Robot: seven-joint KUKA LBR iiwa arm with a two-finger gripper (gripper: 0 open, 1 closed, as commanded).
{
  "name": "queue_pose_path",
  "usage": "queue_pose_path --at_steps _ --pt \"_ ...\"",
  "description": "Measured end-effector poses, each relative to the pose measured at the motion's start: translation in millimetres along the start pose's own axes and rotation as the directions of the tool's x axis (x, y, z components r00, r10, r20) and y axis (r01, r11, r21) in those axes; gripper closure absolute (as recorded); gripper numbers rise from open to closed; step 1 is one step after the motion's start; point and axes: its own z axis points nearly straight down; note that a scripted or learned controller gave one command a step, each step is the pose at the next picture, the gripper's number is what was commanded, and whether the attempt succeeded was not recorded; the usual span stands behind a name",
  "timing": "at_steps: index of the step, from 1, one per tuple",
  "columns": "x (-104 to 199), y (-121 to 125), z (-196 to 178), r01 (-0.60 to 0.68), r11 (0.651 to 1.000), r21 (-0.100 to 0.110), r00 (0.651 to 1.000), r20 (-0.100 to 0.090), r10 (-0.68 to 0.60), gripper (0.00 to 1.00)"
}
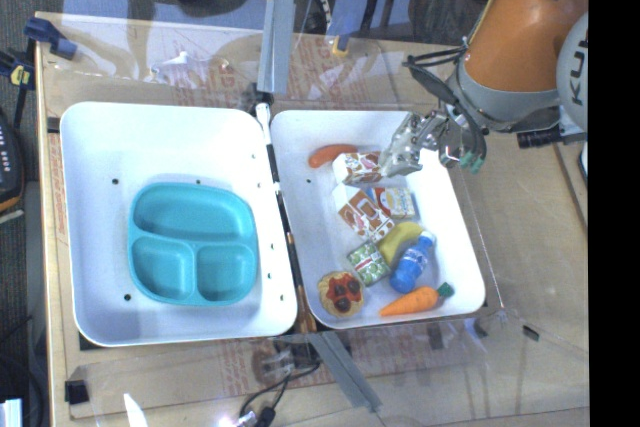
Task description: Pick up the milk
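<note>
the carrot lies nearest. my gripper hangs just over the milk at the right bin's far end; finger spread unclear. i should descend straight, squeezing its flat sides.

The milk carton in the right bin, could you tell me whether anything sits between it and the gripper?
Nothing visible does. The gripper hangs right over the milk carton at the top of the pile in the right bin; the sausage lies beside it, to its left.

Small white-and-red milk carton tilted on its side, right bin's far part
</note>
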Motion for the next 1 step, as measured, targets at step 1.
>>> queue_pose_path --at_steps 1 --pt "0.0 -0.1 0.0 0.0 1.0 0.0 1.0 0.0 0.0 0.0"
